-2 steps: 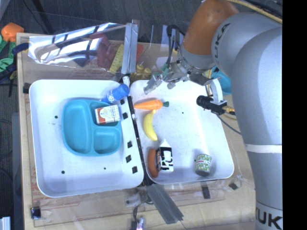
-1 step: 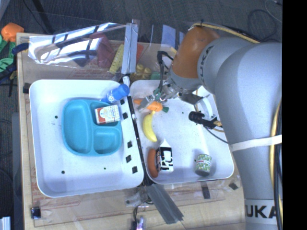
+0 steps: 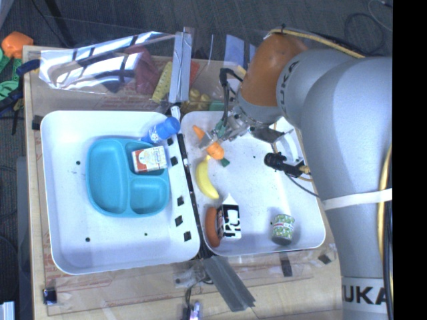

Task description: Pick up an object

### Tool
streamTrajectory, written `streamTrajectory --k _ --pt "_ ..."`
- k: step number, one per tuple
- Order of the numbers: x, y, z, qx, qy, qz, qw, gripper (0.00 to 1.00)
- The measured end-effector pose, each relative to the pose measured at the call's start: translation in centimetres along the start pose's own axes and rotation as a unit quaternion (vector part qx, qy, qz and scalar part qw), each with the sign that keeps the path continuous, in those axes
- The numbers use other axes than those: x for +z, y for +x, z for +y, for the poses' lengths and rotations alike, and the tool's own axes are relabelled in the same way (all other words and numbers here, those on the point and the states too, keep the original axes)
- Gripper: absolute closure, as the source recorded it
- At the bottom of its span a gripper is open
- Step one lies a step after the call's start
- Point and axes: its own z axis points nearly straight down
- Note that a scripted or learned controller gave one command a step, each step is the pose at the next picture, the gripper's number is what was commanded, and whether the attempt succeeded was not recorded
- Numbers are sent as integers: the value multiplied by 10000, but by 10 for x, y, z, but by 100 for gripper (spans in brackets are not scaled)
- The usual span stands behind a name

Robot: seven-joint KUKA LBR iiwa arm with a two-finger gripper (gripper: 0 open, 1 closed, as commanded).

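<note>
Pincer [image 3: 218, 133] near right bin's [image 3: 307, 240] back edge

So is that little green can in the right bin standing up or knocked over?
Standing up. The can shows its round top toward the camera with its green side below, resting on the right bin floor near the front corner.

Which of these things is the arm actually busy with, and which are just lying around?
In play, by the look of it:
- gripper, low in the right bin
- orange carrot just below it

Lying about:
- banana
- black-and-white carton
- small green can
- blue tray and small box, left bin
- blue bottle
</note>
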Motion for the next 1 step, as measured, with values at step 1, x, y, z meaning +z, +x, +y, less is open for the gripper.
streamTrajectory --k 1 --pt "-115 1 0 240 -26 -13 9997 100"
